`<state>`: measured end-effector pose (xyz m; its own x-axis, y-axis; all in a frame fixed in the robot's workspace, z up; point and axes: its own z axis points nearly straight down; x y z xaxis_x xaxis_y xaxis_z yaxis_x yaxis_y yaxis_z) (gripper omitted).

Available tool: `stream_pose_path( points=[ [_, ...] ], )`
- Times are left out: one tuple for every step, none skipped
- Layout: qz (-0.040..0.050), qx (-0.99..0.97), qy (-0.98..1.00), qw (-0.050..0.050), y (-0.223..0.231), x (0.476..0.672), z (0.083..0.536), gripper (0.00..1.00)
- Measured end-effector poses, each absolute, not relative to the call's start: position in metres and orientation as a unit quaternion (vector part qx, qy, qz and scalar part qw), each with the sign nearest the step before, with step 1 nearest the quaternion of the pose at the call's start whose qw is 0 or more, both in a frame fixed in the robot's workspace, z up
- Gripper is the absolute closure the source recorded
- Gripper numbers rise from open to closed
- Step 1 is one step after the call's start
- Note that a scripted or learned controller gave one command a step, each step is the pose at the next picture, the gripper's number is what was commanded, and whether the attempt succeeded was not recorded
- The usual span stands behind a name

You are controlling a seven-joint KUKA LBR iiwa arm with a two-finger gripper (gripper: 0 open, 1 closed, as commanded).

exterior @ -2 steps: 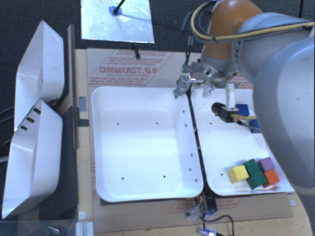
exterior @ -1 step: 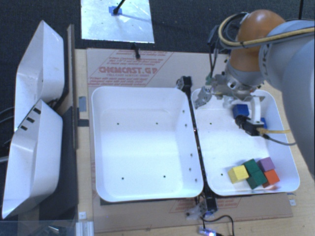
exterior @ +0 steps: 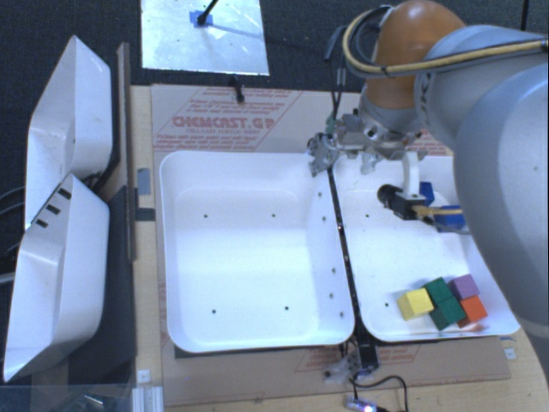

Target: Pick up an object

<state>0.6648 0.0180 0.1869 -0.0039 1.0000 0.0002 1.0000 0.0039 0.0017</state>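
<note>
Arm (exterior: 480,101) bulk covers the right bin's (exterior: 377,316) far right corner; gripper (exterior: 343,148) sits over the bins' shared far rim — whether it is spread or pressed together cannot be told. Blue object (exterior: 446,217) partly hidden. Matte blocks — yellow block (exterior: 418,302), green blocks (exterior: 443,303), purple block (exterior: 465,285), orange block (exterior: 473,310) — cluster near right. Left bin (exterior: 240,256) smooth white plastic.

left bin (exterior: 249,256): smooth white plastic, slight sheen. right bin (exterior: 386,256): same plastic. arm (exterior: 493,101): grey casing, smooth, satin; orange band (exterior: 412,28) glossy. blocks (exterior: 442,301): matt, painted-looking, material unclear. board (exterior: 223,118) under bins: matt cardboard-like, red print. square plate (exterior: 202,24) at top: dull brushed metal. backdrop (exterior: 51,7): dark, rough, cloth-like.
</note>
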Motion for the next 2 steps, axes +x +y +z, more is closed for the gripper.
stream_pose_path(
  points=[
    [0.0003,0.708,0.706,0.0,-0.031,0.615,0.187,0.0],
    [0.0005,0.706,0.708,0.0,0.004,0.627,0.187,0.0]
  ],
)
